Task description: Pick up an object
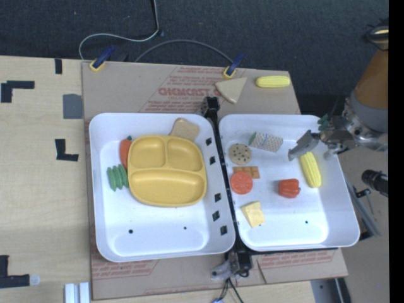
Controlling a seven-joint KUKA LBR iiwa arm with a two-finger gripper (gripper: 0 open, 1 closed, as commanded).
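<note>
Camera view: corn cob [310,170] lengthwise (near-vertical)

even, soft overhead light, faint shadows, mild glare on white bins [101,232], slightly soft focus throughout

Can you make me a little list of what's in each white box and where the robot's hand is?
left bin: yellow divided plate, green beans, carrot, bread slice
right bin: cookie, cracker, tomato slice, cheese wedge, red pepper, corn cob, patterned packet
outside the bins: yellow corn, tan wedge
gripper: over the right bin, above the corn cob, holding nothing visible
</note>
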